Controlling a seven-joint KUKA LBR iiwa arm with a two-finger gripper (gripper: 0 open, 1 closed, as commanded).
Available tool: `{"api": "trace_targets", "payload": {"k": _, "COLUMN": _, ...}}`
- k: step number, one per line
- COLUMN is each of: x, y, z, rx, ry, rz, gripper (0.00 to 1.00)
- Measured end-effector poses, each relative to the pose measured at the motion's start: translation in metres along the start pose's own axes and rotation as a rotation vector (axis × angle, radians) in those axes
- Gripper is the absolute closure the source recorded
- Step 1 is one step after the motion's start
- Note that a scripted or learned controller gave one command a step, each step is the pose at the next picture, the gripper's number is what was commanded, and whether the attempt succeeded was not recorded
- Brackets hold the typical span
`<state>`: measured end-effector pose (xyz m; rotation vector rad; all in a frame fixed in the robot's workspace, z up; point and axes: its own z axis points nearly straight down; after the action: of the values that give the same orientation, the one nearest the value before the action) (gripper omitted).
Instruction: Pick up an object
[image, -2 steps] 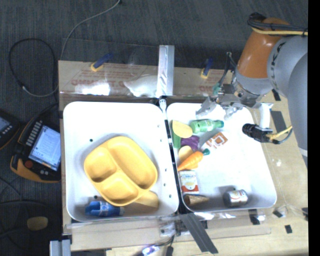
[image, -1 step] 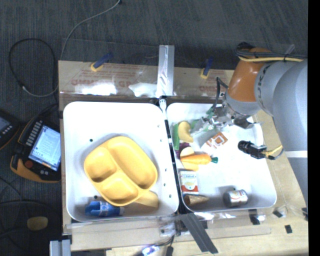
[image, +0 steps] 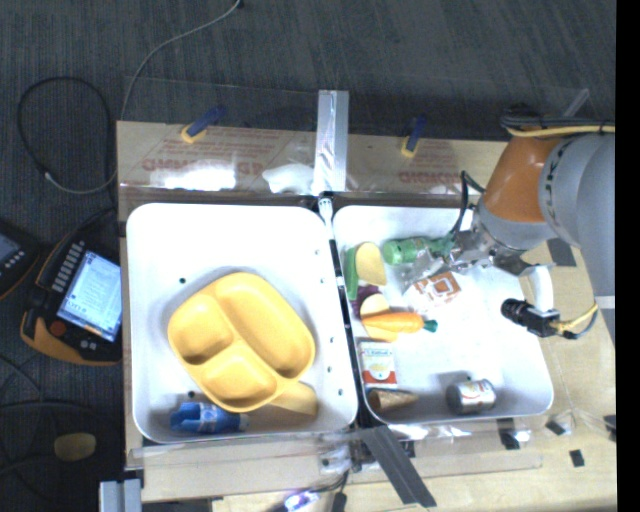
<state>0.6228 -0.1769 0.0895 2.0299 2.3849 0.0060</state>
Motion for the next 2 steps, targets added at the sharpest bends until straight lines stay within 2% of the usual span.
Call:
{"api": "trace_targets", "payload": {"k": 1, "x": 0.0009, "y": 0.0018, "z": -0.0103, "rx": -0.004, "ry": 0.002, "rz": 0.0, "gripper": 1.0}}
{"api": "trace_targets", "payload": {"k": 2, "x": 0.0009, "y": 0.0018, "z": -0.0102, "rx": -0.003, "ry": 0.002, "rz": 0.0, "gripper": 0.0}}
